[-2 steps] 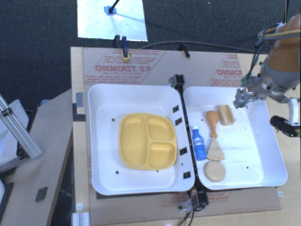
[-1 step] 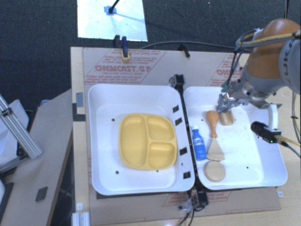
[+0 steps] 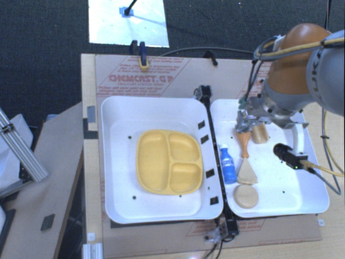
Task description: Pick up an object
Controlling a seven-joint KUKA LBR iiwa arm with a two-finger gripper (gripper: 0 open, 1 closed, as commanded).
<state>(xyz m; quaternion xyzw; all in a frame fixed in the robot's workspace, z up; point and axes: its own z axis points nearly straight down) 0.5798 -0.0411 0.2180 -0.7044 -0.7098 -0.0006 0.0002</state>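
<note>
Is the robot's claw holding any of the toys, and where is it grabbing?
Can't tell. The gripper sits over the drumstick's top end, but the hold is hidden.

Hand [image 3: 246, 124] over right bin [image 3: 310, 198], above orange drumstick [image 3: 245, 142]; yellow tray [image 3: 168, 161] left.

High, slanted, over both bins [image 3: 161, 104]

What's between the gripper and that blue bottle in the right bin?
Nothing visible. The gripper sits at the top of the orange carrot-shaped piece, and the blue bottle lies below-left of it, uncovered.
</note>
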